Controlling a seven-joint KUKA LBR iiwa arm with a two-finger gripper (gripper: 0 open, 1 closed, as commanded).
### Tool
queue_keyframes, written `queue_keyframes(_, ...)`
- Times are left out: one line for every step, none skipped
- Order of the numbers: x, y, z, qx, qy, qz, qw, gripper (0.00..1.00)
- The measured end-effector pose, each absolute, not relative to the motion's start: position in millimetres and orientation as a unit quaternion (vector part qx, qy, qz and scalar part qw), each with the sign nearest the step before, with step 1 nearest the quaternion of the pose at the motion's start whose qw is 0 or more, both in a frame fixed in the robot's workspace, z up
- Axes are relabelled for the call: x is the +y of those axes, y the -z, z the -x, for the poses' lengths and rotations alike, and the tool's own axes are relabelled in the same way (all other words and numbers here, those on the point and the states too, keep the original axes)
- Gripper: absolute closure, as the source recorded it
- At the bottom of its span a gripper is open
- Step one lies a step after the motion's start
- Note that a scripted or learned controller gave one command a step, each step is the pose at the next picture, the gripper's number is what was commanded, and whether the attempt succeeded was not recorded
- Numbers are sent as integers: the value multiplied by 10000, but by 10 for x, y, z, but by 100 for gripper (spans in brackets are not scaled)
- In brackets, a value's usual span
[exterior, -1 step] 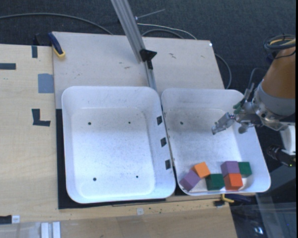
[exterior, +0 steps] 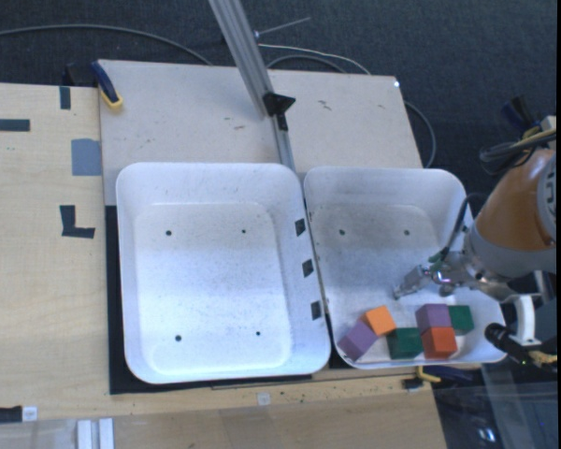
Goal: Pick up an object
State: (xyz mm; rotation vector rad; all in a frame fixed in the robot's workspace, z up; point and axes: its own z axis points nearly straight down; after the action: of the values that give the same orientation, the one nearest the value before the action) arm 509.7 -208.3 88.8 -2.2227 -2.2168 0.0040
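Several small blocks lie bunched in the near right corner of the right bin. They are an orange block, a purple block, a dark green block, a second purple block, a red-orange block and a green block. My gripper hangs low over the right side of that bin, just above and behind the second purple block. Its metal fingers stand apart with nothing between them.
The left bin sits beside the right one, with black clips along their shared wall. A slanted aluminium bar crosses the board behind the bins. The arm's grey body with its orange band overhangs the right bin's right rim.
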Motion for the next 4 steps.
queue_keyframes(-1304, -920, -5692, -7106, 4, 7036, -4, 0)
queue_keyframes(-1340, -1625, -5876, -7080, 17, 7062, -28, 0)
queue_keyframes(-1222, -950, -5089, -7066, -39, 7075, 63, 0)
queue_keyframes(-999, -911, -5150, -7081, -11, 7061, 20, 0)
